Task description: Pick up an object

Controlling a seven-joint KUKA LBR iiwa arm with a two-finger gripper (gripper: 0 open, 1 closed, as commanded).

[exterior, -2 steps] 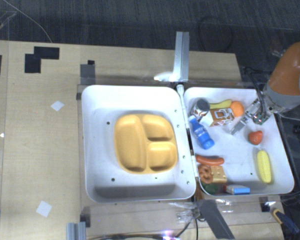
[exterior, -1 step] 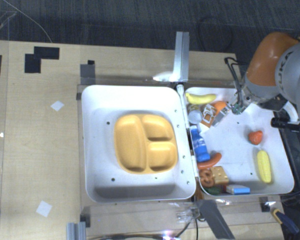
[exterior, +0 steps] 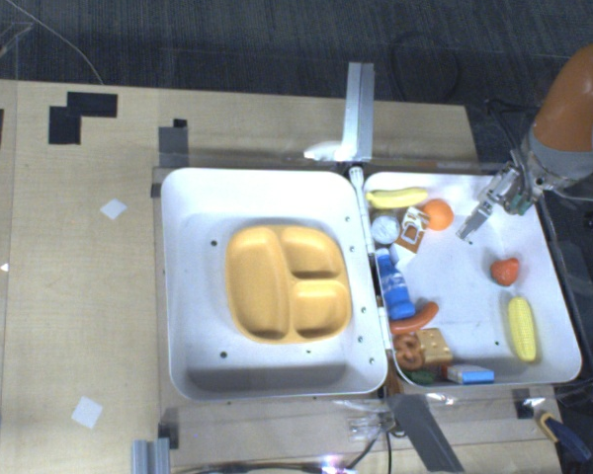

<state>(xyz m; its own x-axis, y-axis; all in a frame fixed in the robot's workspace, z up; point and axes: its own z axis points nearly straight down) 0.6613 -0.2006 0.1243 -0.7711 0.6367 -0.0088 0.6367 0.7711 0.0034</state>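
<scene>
Camera view, over the bench: my arm (exterior: pixel 573 117) slants in from the right across the right bin (exterior: pixel 563 363), orange band uppermost. My gripper (exterior: pixel 474 220) hangs over bare bin floor, fingers close together with nothing between them. An orange (exterior: pixel 437 214) sits just to its left, a banana (exterior: pixel 396 197) beyond; a red fruit (exterior: pixel 505 271) and a corn cob (exterior: pixel 521 328) lie nearer the camera.

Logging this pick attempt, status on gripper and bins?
Gripper over right bin, upper part, nothing between fingers. Nearest: orange to its left, red piece below. Yellow tray in left bin. Path clear.
</scene>
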